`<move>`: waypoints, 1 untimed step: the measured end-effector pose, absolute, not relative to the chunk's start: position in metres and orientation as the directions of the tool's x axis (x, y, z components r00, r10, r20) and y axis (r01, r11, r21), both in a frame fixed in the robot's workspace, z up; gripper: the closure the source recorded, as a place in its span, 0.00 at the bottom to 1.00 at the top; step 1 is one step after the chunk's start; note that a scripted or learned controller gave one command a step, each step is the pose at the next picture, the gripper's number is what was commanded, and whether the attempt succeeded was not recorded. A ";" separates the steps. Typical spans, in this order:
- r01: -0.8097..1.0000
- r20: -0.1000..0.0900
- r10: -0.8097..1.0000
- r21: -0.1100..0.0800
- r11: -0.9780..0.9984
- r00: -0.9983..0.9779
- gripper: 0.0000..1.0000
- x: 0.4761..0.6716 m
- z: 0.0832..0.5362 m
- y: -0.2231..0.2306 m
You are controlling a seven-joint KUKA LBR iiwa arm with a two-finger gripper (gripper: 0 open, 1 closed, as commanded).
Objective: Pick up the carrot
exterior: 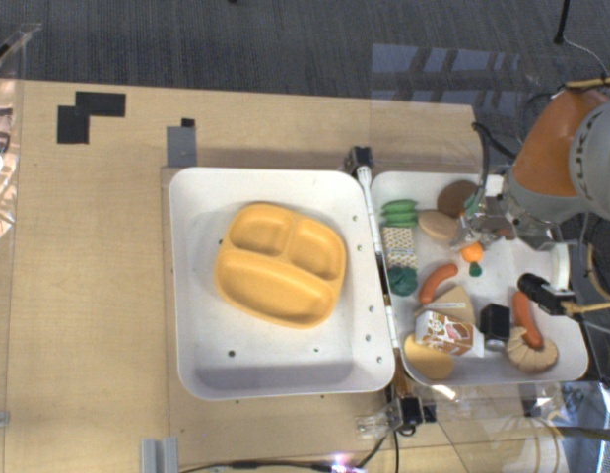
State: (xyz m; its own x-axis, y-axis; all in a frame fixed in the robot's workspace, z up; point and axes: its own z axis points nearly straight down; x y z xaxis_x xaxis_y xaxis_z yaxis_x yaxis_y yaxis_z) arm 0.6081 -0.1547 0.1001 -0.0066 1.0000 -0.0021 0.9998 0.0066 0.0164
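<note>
Orange carrot [471,254] | probably touching jaws [479,227] | sausage [438,282] near

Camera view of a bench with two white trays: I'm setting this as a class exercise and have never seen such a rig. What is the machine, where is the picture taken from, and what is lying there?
One camera fixed above the bench looks down at a slant. The grey machine with the orange band is a robot arm reaching in from the right. At its tip is a gripper, a two-fingered clamp for picking things up.

The left bin holds a yellow divided plate. The right bin holds a jumble of toy food, including a green pod, a small carton and a hot dog.

The gripper is over the right bin, just above a small orange piece with a green top, probably the carrot. The picture does not show whether anything is gripped.
</note>
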 end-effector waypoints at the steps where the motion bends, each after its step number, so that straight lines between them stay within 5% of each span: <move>1: 0.996 0.001 0.996 0.011 0.088 -0.088 1.00 0.624 0.144 -0.093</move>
